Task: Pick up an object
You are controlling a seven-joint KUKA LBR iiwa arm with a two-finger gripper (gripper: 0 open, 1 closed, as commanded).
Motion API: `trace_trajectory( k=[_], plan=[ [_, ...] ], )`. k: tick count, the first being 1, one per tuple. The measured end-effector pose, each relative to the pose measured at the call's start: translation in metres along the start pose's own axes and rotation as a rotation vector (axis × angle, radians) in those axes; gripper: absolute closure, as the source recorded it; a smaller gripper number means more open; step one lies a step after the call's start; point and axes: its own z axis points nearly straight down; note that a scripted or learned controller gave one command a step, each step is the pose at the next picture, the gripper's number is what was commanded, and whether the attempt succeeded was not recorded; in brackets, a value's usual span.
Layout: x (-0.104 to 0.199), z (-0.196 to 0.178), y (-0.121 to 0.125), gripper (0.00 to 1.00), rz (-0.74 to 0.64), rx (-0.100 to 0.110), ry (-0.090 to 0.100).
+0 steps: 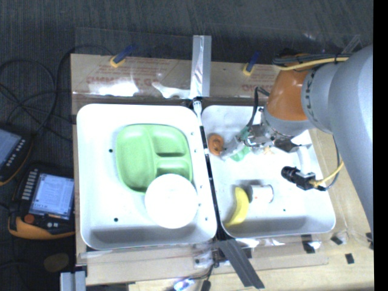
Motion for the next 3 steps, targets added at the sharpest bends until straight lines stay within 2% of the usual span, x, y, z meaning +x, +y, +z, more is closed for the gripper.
trace_trajectory(
  k=[1, 2, 3],
  plan=[
    [0.041, -0.093, -0.017, 0.0, -0.102, 0.011, 0.006],
    [0.024, -0.11, -0.036, 0.0, 0.031, 0.012, 0.005],
    [-0.019, 0.001, 0.019, 0.0, -0.123, 0.0, -0.001]
  ],
)
